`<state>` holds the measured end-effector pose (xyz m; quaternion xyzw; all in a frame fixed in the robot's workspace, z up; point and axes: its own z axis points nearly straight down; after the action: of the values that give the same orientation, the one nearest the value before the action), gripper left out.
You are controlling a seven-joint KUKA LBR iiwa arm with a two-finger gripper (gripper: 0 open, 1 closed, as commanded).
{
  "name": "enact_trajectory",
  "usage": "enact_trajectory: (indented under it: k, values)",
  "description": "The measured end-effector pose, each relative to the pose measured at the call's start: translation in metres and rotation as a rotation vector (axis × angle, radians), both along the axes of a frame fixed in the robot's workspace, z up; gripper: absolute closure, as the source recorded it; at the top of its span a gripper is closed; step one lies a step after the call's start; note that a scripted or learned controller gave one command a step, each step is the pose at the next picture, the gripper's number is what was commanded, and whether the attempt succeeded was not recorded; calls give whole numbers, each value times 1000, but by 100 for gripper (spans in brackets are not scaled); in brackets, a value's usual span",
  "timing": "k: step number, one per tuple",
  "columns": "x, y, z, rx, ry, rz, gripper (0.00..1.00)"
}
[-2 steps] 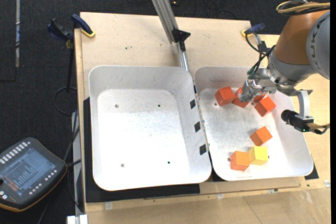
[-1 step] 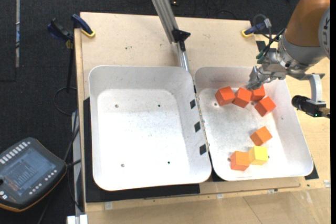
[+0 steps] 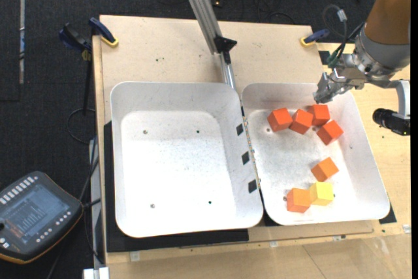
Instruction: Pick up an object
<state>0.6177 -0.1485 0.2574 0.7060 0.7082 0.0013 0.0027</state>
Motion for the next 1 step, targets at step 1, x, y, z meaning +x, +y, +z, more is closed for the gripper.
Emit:
enact_trajectory:
  k: [1]
  values:
    - [17, 51, -3, 2, 3, 4, 100]
